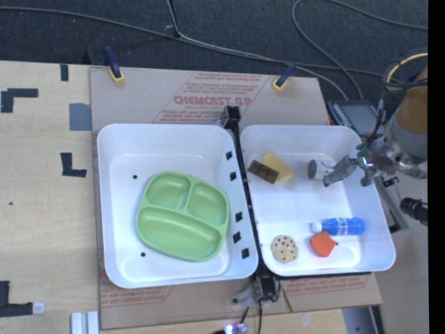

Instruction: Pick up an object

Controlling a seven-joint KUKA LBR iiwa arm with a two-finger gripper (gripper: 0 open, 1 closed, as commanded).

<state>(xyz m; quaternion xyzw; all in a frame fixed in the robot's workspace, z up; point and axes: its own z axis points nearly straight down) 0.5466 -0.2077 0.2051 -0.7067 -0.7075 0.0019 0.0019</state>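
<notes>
My gripper: upper right of the frame, over the upper part of the right bin, reaching in from the right edge. One grey finger slants down-left toward the bin floor.
Finger state: I cannot tell whether I am open or closed; nothing shows between my fingers.
Nearest thing: a small grey piece just left of my tip, near the bin's upper wall. Too small to name. Close beside me, touching or not I cannot say.
Brown and yellow pair: brown bar and pale yellow block lie together, touching, further left, against the divider side of the bin.
Brown bar axis: long axis runs upper left to lower right.
Blue bottle: lies on its side below me, toward the lower right of the frame. Long axis close to level across the frame; white cap end points left, blue body to the right.
Orange piece: just below the bottle's cap end, touching or nearly so.
Cookie: round, flat, lower middle of the bin, apart from the rest.
Left bin: holds the green divided plate, well apart from me across the divider.
Relation that matters: my best candidates lie left of my tip and below it.
Judgement: the grey piece is the shortest reach. For the bottle, I should close across its short width, that is, up-down in the frame.
Risk: the bottle may roll, and the orange piece crowds one end.
</notes>
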